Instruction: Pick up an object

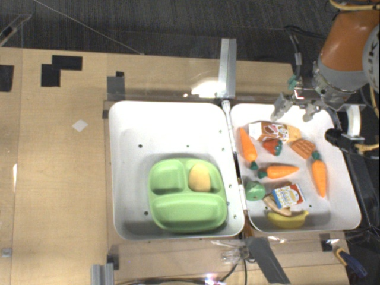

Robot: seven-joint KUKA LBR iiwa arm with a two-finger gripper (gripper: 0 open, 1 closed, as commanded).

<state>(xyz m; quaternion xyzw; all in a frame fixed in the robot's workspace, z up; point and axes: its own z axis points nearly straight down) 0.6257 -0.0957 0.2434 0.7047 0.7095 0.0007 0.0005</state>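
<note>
Camera view, near edge first: the right bin holds a banana at the front wall, w/ a small printed packet touching it just behind. A green toy piece lies near the divider. Further in, three carrots: one lying across the middle, one upright at the right side, one along the left wall. Between them sit a brown waffle-like piece, a red piece and a printed pack at the far part of the bin. The left bin has a green divided tray w/ a yellow round item in its right upper compartment.

Farthest is the gripper, above the far edge of the right bin, fingers spread apart, nothing between them. No object is chosen yet, I think; the printed pack is the closest candidate, just below the fingertips.

Risks, in my judgement: the pack overlaps the red piece and lies near the left carrot, so the fingers may land on two things and squeeze neither. The pack looks flat, so the fingers can slide over it and close on air. Also the approach is near the bin's far wall, so one finger may hit the rim.
</note>
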